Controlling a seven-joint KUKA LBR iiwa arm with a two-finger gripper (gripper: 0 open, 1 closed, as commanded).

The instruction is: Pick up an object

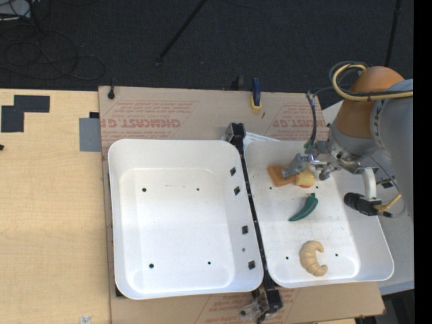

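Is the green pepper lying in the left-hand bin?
No. The green pepper lies in the right bin, between the croissant and the gripper.

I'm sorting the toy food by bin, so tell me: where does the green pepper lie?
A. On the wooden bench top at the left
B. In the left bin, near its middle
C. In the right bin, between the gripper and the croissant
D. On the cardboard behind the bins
C. The green pepper lies on the floor of the right bin, just below the gripper and above the croissant in the camera view.
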